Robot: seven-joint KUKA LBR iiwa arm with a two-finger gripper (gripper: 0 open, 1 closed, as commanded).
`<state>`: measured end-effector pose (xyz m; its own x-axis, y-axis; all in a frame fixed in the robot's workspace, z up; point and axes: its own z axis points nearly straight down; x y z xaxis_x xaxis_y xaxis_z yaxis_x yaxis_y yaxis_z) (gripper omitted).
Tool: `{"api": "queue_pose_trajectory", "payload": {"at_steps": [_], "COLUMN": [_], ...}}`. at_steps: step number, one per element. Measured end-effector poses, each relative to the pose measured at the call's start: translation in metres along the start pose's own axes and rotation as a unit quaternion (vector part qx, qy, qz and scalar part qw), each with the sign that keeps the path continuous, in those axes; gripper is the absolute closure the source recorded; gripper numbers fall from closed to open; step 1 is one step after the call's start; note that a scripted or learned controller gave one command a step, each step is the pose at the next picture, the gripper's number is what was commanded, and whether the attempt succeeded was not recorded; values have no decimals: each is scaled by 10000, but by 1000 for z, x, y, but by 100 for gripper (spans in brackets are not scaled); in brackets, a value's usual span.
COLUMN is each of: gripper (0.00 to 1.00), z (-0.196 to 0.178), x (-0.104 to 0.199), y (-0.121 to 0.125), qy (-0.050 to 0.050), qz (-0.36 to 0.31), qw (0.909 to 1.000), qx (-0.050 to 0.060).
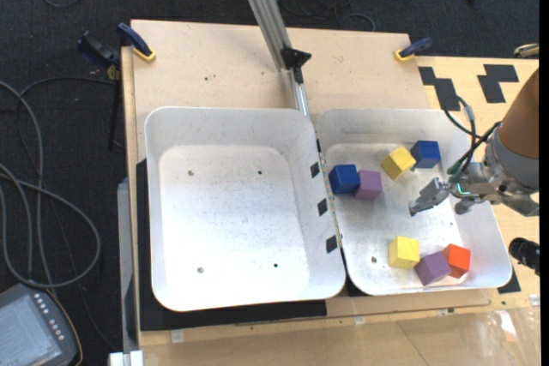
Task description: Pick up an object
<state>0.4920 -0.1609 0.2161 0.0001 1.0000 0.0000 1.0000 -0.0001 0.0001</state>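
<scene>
Fingers [426, 200] seem released, gripping nothing, over the right bin [480, 279]. Both bins rest on a tan bench [223, 64] above dark carpet [51, 30]. Nearest is a yellow cube [398, 162].

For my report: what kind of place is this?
Probably a robotics lab: a robot arm over two white bins on a clamped bench, and loose cables on dark carpet.

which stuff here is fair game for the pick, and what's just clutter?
Job:
gripper, over the right bin
blue cubes
yellow cubes
purple cubes
orange cube

Lying about:
left bin
clamps
aluminium bar
floor cables
</scene>
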Motion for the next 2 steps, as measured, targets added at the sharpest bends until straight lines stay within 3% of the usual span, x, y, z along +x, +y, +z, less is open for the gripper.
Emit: {"api": "queue_pose_trajectory", "payload": {"at_steps": [2], "gripper": [0], "z": [103], "x": [-9], "y": [-1], "qy": [9], "qz": [5], "qw": [10000], "qx": [26]}}
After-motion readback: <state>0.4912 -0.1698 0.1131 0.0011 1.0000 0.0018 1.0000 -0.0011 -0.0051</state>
